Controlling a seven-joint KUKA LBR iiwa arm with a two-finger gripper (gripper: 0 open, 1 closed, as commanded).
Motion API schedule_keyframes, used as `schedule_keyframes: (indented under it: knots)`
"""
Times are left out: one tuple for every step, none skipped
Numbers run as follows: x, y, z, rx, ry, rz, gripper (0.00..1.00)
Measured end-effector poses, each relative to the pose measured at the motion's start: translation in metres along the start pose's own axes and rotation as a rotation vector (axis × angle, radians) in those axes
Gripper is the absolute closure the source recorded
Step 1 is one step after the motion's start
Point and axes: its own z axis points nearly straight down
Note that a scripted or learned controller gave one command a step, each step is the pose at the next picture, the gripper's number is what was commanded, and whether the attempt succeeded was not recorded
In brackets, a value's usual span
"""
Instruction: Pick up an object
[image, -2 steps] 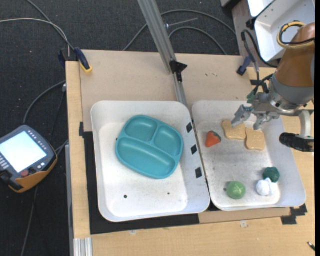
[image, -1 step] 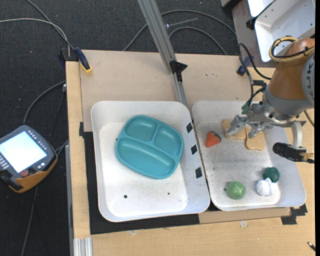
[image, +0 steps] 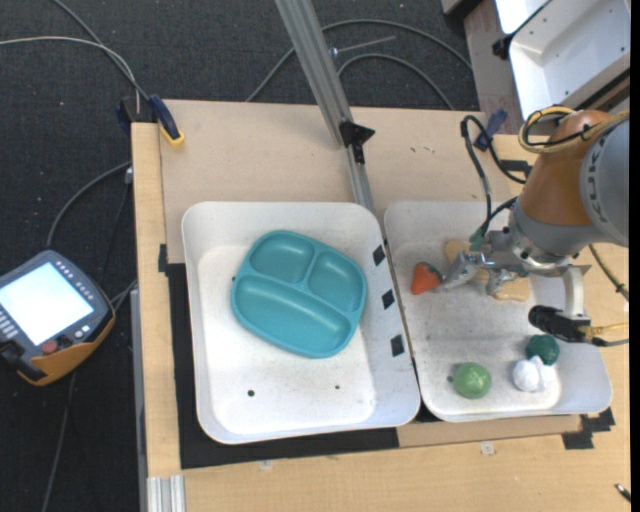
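The robot arm's jaws hang low over the right bin, near its far edge; whether they are parted or closed cannot be told, and nothing is seen between them. A small red-orange piece lies just beside them, toward the left bin, probably the nearest thing to grab. Two pale pieces sit by the jaws: one behind them, one under the wrist. Along the bin's near edge rest one green ball, one white lump and one dark green piece. The left bin holds one teal divided plate.
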Motion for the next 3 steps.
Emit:
schedule_keyframes:
  knots:
    - [0.000,0.002,0.014,-0.009,-0.003,-0.001,0.00]
    - [0.000,0.003,0.002,-0.015,-0.004,-0.001,1.00]
    - [0.008,0.009,-0.048,-0.014,-0.003,-0.003,1.00]
